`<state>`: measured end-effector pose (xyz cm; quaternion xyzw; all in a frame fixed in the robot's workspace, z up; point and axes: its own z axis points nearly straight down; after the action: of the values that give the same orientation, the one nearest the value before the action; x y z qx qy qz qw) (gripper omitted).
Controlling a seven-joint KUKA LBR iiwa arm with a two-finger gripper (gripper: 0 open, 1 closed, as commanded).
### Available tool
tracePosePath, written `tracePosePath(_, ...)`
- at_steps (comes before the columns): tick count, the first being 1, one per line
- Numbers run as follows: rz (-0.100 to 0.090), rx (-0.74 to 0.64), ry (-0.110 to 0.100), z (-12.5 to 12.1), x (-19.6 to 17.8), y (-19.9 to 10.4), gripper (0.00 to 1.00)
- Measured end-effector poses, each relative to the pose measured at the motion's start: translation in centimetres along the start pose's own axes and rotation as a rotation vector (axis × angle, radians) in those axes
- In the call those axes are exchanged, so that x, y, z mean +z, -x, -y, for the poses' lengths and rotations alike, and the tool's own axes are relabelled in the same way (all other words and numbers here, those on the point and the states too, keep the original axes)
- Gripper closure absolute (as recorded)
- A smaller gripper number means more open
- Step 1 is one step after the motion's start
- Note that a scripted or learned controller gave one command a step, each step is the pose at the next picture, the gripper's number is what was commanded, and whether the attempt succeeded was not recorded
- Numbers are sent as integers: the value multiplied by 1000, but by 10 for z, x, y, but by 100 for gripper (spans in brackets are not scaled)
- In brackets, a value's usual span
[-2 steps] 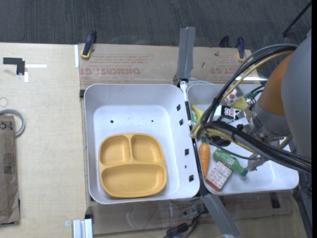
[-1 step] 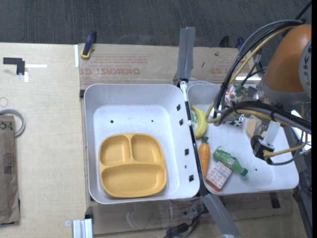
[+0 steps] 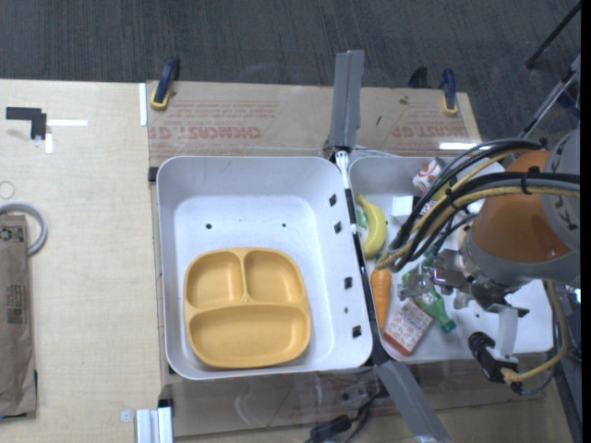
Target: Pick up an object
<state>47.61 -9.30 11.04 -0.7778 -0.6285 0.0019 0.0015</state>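
The right bin [image 3: 392, 167] holds a yellow banana [image 3: 372, 225] by its left wall, with an orange carrot [image 3: 380, 295] just below it. A red and white packet [image 3: 407, 327] lies at the near side, beside a green item [image 3: 436, 308]. A small red and white carton [image 3: 428, 175] sits at the far edge. My gripper [image 3: 434, 282] hangs low over the middle of this bin, right above the green item and the packet. The grey wrist and the orange band [image 3: 515, 229] hide much of it.
The left bin [image 3: 181, 188] holds a yellow divided plate [image 3: 247, 305]. A metal divider [image 3: 347, 95] rises between the bins. Black and yellow cables [image 3: 443, 201] loop over the right bin. Cardboard [image 3: 240, 118] with blue clamps [image 3: 167, 77] lies behind. A brown bag [image 3: 14, 312] sits far left.
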Motion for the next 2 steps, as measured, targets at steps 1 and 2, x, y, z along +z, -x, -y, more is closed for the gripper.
tracePosePath(1, 1, 4, -2, 0, -8, 1, 100)
tracePosePath(2, 0, -15, 1, -14, 20, 52, 100)
